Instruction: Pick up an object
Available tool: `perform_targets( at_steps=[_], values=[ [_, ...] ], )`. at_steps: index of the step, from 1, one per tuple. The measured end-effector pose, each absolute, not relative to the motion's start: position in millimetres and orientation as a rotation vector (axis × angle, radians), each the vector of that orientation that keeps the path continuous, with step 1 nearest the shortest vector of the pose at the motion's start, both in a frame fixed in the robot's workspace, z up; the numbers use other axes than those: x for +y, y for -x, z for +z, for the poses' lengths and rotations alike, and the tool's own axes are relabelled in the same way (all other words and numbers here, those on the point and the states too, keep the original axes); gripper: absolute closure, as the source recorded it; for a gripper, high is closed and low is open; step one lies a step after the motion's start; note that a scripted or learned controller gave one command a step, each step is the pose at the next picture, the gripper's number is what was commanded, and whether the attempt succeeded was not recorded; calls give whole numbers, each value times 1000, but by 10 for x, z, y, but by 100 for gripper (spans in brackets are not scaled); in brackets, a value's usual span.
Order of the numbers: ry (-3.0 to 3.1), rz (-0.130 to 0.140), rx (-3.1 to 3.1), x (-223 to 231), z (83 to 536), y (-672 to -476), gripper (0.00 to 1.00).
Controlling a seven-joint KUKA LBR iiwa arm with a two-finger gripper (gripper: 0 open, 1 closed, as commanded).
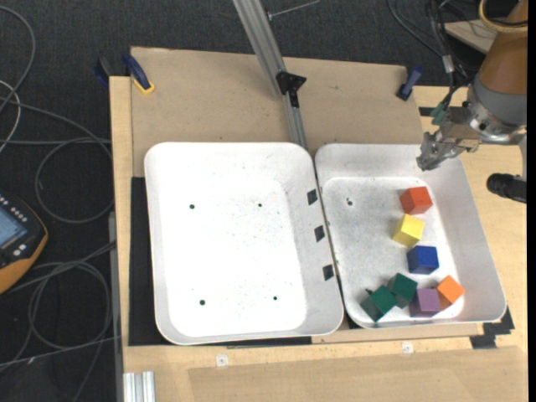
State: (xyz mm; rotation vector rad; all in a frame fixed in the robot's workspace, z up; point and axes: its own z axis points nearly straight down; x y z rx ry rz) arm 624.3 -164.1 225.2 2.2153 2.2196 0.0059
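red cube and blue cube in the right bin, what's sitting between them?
In the camera view, a yellow cube lies between the red cube and the blue cube, roughly in line with both.

The two shallow white plastic bins (226, 241) are showing a smooth, faintly speckled finish. Beneath them, the pale wooden bench board (218, 99) is looking matt. Rising behind the bins, the slanted grey metal rail (261, 32) is gleaming, probably aluminium.

1. No text, label, brand, number or sign can be read anywhere in the view.
2. The small screen of the orange handheld device (12, 237) at the left edge is too blurred to read.
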Motion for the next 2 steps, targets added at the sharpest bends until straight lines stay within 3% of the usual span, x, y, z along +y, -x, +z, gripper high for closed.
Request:
perform_targets(
  at_steps=[2],
  values=[
    [-2218,1,2230,-689,2234,-5752,100]
  ],
)
